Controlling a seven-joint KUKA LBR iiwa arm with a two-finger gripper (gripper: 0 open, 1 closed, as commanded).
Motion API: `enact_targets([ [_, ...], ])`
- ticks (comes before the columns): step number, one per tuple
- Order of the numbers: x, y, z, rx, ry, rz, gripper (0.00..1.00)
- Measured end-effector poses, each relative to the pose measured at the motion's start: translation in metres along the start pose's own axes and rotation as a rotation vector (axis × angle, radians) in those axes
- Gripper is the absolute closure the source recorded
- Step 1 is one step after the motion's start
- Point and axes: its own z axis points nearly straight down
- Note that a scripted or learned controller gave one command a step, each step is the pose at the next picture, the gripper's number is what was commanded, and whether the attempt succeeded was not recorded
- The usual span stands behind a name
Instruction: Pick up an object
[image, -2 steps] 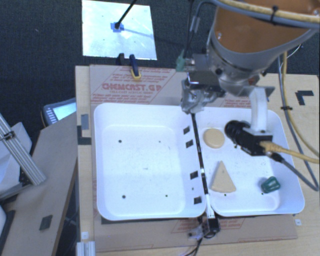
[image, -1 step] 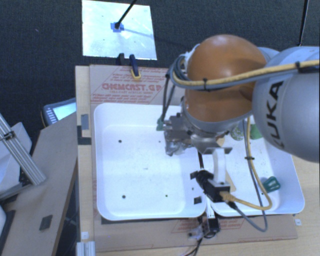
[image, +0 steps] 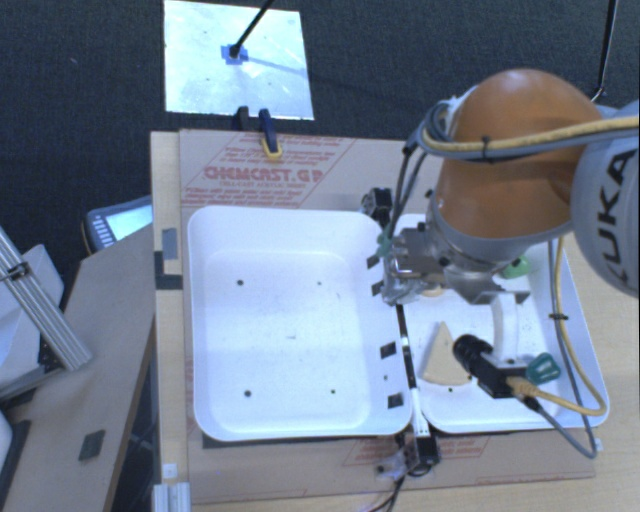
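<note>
Arm (image: 500, 170) low over the right bin (image: 455, 410) — whether its jaws stand open or closed cannot be told. In that bin's near left corner lies a tan wedge (image: 441, 357) — a teal piece (image: 541, 368) near it.

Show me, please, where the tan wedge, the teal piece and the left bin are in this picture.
tan wedge (image: 441, 352): camera view, middle of its flat top face.
teal piece (image: 542, 368): camera view, its visible middle.
left bin (image: 290, 300): camera view, bare floor near its centre.
</note>
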Motion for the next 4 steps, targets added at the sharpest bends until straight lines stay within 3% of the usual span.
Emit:
enact_targets([
  [1, 0.029, 0.013, -0.101, -0.013, 0.005, -0.01, 1.0],
  [2, 0.028, 0.013, -0.106, -0.005, 0.003, -0.009, 1.0],
  [3, 0.09, -0.002, -0.123, -0.002, 0.004, -0.015, 1.0],
  [4, 0.108, 0.024, -0.213, -0.011, 0.006, -0.01, 1.0],
])
